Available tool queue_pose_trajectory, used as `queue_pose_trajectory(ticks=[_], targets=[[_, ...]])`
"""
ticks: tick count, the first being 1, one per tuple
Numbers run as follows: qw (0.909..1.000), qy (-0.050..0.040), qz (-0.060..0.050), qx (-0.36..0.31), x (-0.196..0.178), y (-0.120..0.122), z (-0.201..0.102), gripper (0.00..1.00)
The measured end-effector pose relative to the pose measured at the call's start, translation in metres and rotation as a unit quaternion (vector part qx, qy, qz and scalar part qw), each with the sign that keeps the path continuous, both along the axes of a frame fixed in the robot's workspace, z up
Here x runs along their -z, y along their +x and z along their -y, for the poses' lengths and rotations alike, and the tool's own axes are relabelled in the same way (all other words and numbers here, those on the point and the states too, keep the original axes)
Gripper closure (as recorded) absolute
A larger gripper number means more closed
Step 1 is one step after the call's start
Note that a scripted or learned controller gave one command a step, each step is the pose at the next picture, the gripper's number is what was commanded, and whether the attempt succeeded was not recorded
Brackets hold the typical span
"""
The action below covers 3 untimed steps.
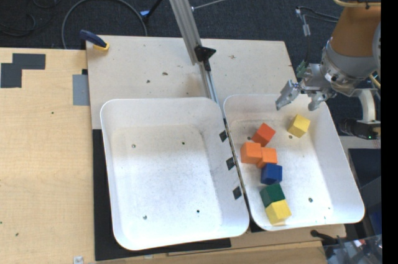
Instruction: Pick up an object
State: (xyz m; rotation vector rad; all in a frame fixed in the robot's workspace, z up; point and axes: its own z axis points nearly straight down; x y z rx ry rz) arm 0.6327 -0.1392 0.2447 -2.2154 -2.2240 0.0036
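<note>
Several coloured blocks lie in the right bin (336, 157). A yellow block (299, 126) sits near the bin's far right side. A red-orange block (265, 133), an orange block (251, 152) and a smaller orange block (269, 156) cluster in the middle. Below them lie a blue block (271, 173), a green block (272, 194) and a second yellow block (278, 212). My gripper (301, 99) hangs open over the bin's far edge, just above the yellow block, with nothing between its fingers.
The left bin (124, 132) stands beside the right one, with black clips (226, 151) along the shared rims. A slanted aluminium post (183, 14) rises behind the bins. A blue-and-yellow clamp (93, 40) sits at the bench's far left corner.
</note>
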Motion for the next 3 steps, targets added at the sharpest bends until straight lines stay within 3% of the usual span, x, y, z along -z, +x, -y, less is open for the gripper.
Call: queue_pose_trajectory(ticks=[1, 2, 3], targets=[[1.0, 0.0003, 0.002, 0.002, 0.154, -0.007, -0.012, 0.0], [1.0, 0.0007, 0.001, 0.004, 0.143, -0.007, -0.011, 1.0], [1.0, 0.0019, 0.003, -0.002, 0.051, -0.013, -0.124, 1.0]])
